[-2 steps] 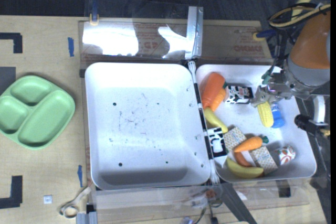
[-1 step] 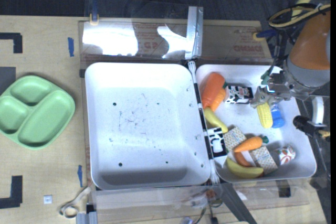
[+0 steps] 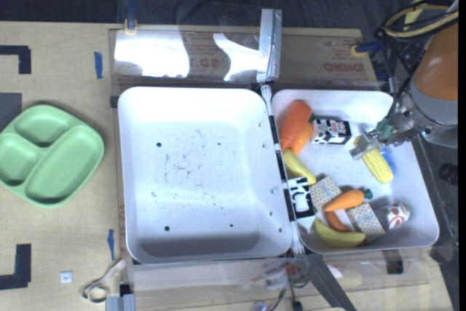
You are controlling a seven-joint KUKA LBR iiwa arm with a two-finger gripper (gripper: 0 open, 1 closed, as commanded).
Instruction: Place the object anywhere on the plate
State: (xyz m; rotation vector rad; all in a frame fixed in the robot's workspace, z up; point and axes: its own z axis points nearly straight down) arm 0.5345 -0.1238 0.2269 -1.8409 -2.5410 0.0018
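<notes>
Green plate (image 3: 49, 155): it sits on the wooden bench, far to the left of the right bin, with three hollow parts. No toy lies on it.

Left bin (image 3: 196, 171): white, between the plate and the right bin. Its floor has small scratches and dots.

Right bin (image 3: 408, 229): white, and all the toys are in here. This is the landmark for the rest.

Orange pepper (image 3: 295, 124): in the right bin's top left corner.

Cow box (image 3: 331, 131): just beside the pepper, near the top of the right bin.

Banana (image 3: 297, 165): by the right bin's left wall, under the pepper.

Carrot (image 3: 344, 200): low in the right bin, with a second banana (image 3: 336, 233) below it.

Corn (image 3: 377, 165): in the right half of the right bin. I think this is the toy to move.

Gripper (image 3: 375, 138): over the right half of the right bin, right above the corn. I cannot tell if the fingers are apart or together, or if they touch the corn.

Job so far: nothing is on the plate yet. The toy must be grabbed, lifted, carried across the left bin and put down on the plate.
</notes>
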